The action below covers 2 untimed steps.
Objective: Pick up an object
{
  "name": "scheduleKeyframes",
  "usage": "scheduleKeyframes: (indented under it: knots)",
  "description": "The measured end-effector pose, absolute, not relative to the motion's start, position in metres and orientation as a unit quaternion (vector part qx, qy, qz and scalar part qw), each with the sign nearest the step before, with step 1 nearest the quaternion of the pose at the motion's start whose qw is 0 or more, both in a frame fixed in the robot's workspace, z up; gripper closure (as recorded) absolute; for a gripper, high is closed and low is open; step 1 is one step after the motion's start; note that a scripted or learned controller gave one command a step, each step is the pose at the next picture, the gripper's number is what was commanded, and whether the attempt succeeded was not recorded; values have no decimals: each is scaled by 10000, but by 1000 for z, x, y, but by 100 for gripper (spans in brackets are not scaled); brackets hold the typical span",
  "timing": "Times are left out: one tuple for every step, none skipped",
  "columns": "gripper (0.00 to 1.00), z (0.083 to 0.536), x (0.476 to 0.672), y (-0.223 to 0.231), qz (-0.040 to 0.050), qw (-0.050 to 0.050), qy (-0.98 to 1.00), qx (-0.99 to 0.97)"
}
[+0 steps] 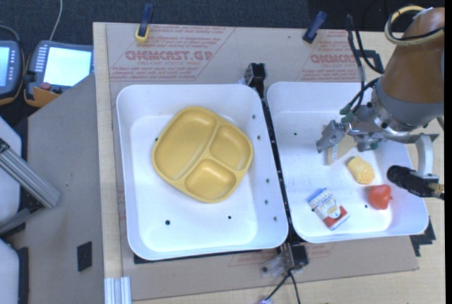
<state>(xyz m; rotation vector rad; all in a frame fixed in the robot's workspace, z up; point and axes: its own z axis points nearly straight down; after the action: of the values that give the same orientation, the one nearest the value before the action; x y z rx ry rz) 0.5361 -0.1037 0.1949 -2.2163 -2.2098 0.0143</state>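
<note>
We see the grey two-finger gripper [332,146] low over the right shallow white bin [300,175], its jaws spread apart with nothing between them. Just right of it in that bin lies a small yellow corn-like toy [361,170]; a red rounded toy [379,196] and a small blue-white-red carton [328,208] lie beyond the corn, nearer the bin's front rim
</note>
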Motion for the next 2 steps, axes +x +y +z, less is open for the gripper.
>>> scheduleKeyframes:
  knots:
    - [0, 202, 539, -103, -1, 0, -7072, -7070]
    - [0, 141, 533, -105, 17, 29, -7067, -7075]
